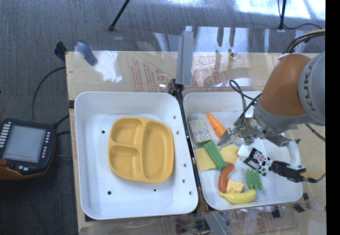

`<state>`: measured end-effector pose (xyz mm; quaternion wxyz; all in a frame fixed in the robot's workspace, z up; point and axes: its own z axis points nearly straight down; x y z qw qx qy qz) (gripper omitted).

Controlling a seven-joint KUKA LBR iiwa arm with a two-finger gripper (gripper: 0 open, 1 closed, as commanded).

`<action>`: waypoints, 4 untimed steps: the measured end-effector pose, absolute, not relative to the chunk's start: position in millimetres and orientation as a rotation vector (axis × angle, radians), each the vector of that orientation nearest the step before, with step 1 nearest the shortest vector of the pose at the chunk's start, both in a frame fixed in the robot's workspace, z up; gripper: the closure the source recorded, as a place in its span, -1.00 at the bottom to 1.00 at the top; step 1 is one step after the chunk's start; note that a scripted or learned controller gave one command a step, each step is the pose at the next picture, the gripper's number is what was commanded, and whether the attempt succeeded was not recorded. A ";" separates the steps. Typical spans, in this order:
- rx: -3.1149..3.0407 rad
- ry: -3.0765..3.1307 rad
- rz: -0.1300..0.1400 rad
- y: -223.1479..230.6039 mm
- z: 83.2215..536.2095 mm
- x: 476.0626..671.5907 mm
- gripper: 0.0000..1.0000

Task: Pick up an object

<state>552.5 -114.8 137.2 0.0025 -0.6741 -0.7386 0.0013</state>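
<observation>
Gripper (pixel 237 134) low over the right bin (pixel 293 191), among the toy food.

Camera view: whether its fingers are spread or pressed together cannot be told. Beside it lie an orange carrot (pixel 215 123) and a checkered block (pixel 199 130) toward the bin's far left corner; a green strip (pixel 214 155) crosses yellow slices (pixel 205 160) mid-bin; a red sausage (pixel 225 176) and banana (pixel 238 196) sit by the near edge. The left bin (pixel 95 122) carries a yellow divided plate (pixel 141 149).

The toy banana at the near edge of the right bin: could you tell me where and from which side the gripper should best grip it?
Grip the banana across its narrow middle, from straight above. It lies flat, long axis left-right, close to the bin's near wall.
</observation>
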 end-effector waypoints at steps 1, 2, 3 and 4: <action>-2.010 -2.403 0.006 -90.7 84.5 508.3 -1.00; -2.196 -2.243 0.001 -114.1 130.1 520.5 -1.00; -2.234 -2.194 0.010 -83.7 83.7 490.7 -1.00; -2.242 -2.185 0.009 -85.5 93.7 490.7 1.00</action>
